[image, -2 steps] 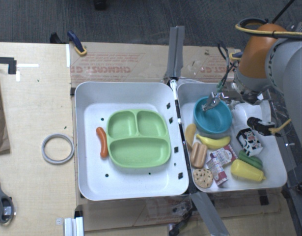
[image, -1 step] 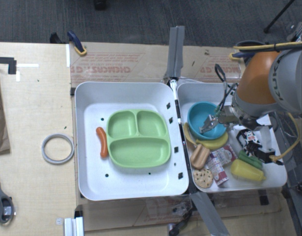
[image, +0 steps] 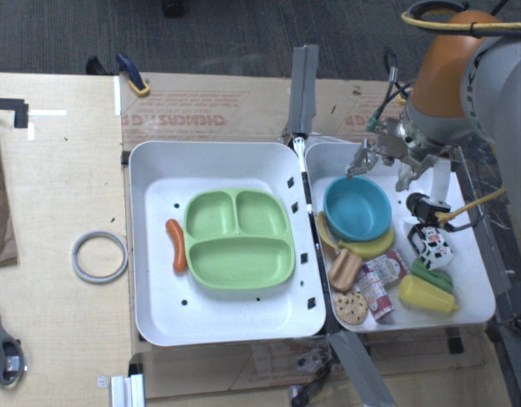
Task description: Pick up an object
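Grey KUKA arm with orange band enters from the right. Its two-finger gripper (image: pixel 381 170) hangs over the back of the right-hand shallow white bin (image: pixel 476 308), just behind the round blue plastic bowl (image: pixel 357 209). Two metal fingers (image: pixel 359 158) stand apart, so the jaws read as open, with nothing between them.

Right bin contents, all lying loose:
- blue bowl sitting on a yellow plate (image: pixel 366 246)
- tan bread-roll toy (image: pixel 345 267) in front of the bowl
- chocolate-chip cookie toy (image: pixel 351 307) at the front wall
- crumpled printed snack packet (image: pixel 380 282) mid-bin
- yellow corn-like toy (image: pixel 427 295) with a green piece (image: pixel 433 275) touching it
- small black-and-white cow-patterned figure (image: pixel 433 246) near the right wall

Left-hand white bin (image: pixel 150 253) holds a light green three-compartment plastic tray (image: pixel 239 238) and an orange sausage-shaped toy (image: pixel 176 245) just beside the tray's left edge.

On the tabletop (image: pixel 57 193), left of the bins, lies a clear tape ring (image: pixel 99 255).

Progress, as judged: nothing grasped yet, and the pick has not begun in earnest. Descent, closing on an item and lifting all remain. The bowl is the nearest candidate, though the intended target cannot be told.
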Available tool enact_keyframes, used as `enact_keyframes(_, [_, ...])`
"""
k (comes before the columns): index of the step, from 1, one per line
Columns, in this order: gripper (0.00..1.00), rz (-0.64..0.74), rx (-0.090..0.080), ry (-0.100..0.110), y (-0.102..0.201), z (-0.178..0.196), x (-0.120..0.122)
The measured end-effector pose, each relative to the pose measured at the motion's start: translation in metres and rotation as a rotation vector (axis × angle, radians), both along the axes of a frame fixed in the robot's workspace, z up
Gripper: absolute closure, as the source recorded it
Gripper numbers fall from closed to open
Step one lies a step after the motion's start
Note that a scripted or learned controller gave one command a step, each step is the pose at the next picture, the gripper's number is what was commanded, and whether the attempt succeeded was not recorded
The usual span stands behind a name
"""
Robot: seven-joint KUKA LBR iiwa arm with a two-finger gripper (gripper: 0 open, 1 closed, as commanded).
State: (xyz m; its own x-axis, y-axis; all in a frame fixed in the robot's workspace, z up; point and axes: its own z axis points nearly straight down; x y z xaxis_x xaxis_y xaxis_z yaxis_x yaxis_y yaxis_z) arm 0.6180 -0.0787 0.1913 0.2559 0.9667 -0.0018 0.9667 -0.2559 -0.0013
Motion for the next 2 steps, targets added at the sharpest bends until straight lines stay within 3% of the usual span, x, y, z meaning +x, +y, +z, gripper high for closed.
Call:
enact_keyframes(1, [0.0,0.199,0.0,0.0,-0.031,-0.036,0.04])
enact_keyframes(2, [0.0,0.321,0.002,0.002,-0.048,-0.1,-0.038])
